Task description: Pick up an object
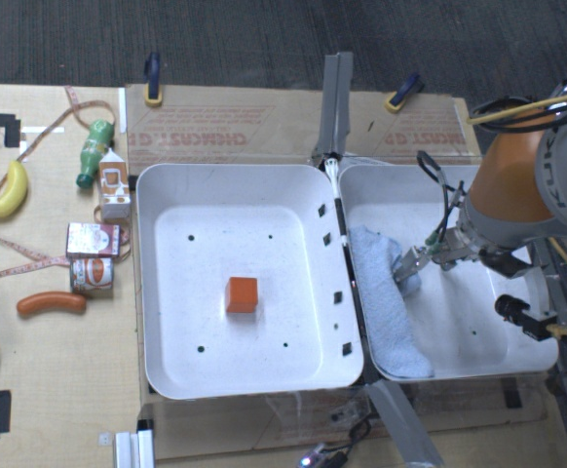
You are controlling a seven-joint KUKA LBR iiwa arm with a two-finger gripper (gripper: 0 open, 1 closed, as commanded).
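I have the grey arm with its orange band (517,178) reaching in over the right shallow white plastic bin (459,354), and the claw (410,266) sits low at the upper edge of the pale blue folded cloth (386,305) that lies along that bin's left wall. The claw's tip looks to be touching or just above the cloth, but I cannot tell from this angle whether it is released or clenched, and I see nothing clearly caught in it. My guess is the program chose the cloth as its pick, since it is the one thing in that bin and the arm is angled down at it.

The cloth is bunched against the divider, which I judge makes a pinch awkward: soft fabric may slip or only lift at a corner.

The other candidate, a small orange-red cube (243,294), sits well apart from the cloth, alone near the middle of the left shallow white plastic bin (167,359), square on the floor and easy to close on.

Farther from the cloth, beyond the left bin on the tan wooden counter (40,359), lie a yellow banana (6,193), a green bottle (93,150), a small carton (114,185), a tin (92,274) and a red sausage (52,304); these lie outside both bins and seem to be props, not targets.
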